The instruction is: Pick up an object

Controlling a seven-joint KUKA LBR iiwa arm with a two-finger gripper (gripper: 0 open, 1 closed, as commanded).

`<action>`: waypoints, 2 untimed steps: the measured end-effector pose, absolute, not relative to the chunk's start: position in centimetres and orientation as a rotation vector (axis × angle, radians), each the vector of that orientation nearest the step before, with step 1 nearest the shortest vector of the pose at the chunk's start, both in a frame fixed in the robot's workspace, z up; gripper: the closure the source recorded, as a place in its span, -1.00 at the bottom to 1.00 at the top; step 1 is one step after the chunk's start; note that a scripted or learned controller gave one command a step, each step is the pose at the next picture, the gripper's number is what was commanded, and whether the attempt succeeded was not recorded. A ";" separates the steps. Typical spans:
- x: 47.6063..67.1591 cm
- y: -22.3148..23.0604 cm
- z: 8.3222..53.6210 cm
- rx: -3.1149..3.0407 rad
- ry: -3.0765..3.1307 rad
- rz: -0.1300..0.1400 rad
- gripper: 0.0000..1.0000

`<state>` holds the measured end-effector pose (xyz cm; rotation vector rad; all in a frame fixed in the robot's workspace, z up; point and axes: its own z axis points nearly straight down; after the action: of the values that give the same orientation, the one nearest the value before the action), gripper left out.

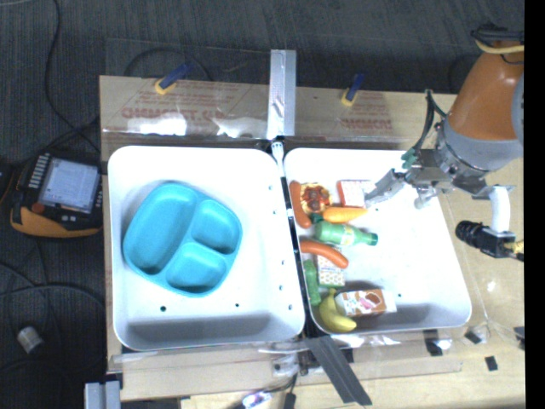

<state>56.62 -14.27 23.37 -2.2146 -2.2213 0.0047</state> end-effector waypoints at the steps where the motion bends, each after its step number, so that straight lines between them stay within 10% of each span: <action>1: 60.5 -15.3 9.8 -1.931 -2.474 0.004 -1.00; 2: 61.1 -11.0 9.0 -1.751 -2.623 0.005 -1.00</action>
<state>61.12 -11.01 8.99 -1.7508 -2.6229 0.0053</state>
